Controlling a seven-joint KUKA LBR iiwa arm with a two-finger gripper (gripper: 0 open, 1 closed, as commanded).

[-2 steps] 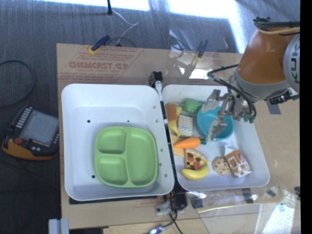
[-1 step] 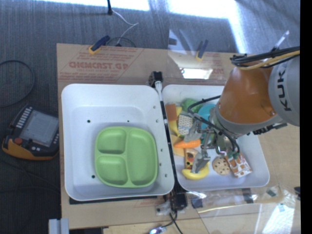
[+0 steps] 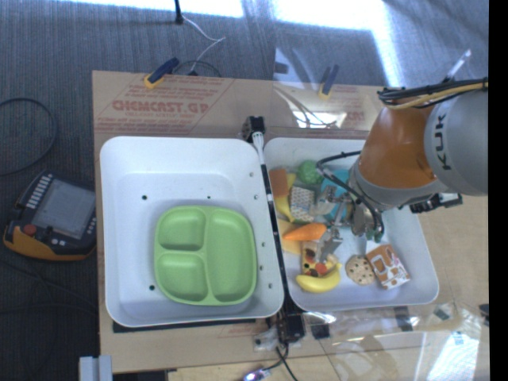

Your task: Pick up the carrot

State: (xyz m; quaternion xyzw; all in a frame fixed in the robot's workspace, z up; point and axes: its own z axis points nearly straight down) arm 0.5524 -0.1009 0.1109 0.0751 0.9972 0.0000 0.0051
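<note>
Orange and tapered, the carrot (image 3: 305,232) is lying in the right bin (image 3: 421,280), near its left wall and roughly midway along it. You are looking at what is probably a light, rigid plastic toy with a smooth skin, so expect it to be slipping if pinched near the narrow tip; take hold across the thicker middle, with the jaws set square to its long axis. Clutter is crowding it: a yellow banana (image 3: 317,281) is sitting just below, a green vegetable (image 3: 308,172) is lying above, and a cookie (image 3: 359,270) and a patterned box (image 3: 387,266) are resting to the lower right. The end effector (image 3: 337,232) is hanging just beside the carrot's right end; you cannot tell from this view how it is set. The left bin (image 3: 127,157) is carrying a green divided plate (image 3: 206,255), well apart from the carrot.
</note>
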